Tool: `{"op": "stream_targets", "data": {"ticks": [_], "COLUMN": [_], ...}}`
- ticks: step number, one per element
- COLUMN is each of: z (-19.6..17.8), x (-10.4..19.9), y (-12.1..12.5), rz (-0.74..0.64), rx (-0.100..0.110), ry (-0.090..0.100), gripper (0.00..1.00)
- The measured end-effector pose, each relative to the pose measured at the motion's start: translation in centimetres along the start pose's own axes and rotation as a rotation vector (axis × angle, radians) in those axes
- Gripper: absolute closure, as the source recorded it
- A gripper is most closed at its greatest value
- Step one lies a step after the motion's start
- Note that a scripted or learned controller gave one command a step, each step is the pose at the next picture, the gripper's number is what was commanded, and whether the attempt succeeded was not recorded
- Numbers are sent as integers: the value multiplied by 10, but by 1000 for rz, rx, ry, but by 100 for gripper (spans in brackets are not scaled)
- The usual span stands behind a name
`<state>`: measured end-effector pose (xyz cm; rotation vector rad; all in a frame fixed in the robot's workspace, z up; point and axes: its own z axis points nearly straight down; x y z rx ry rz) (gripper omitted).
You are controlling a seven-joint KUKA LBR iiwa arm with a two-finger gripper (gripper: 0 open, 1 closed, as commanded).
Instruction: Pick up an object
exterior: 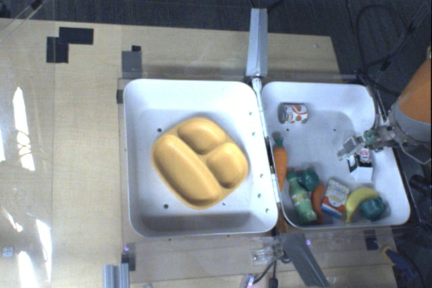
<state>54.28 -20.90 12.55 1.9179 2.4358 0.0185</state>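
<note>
Beside the right bin's (317, 94) far wall, the hand (358, 148) hovers above the toys (331, 195); its grip I cannot tell.

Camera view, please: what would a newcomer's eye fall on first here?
First the big yellow three-compartment tray in the middle of the left bin. Next the heap of small items along the right bin's near edge: a carrot, green pieces, a banana. A small can lies apart near the far wall, and the gripper hangs over the right side.
</note>
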Motion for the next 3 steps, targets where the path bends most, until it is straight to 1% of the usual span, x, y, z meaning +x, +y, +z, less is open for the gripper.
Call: {"op": "stream_targets", "data": {"ticks": [1, 2, 3], "z": [32, 19, -84], "x": [0, -3, 32], "y": [10, 14, 41], "rz": [-82, -84, 39], "rx": [20, 9, 29], "ry": [15, 5, 21], "gripper": [0, 100, 100]}}
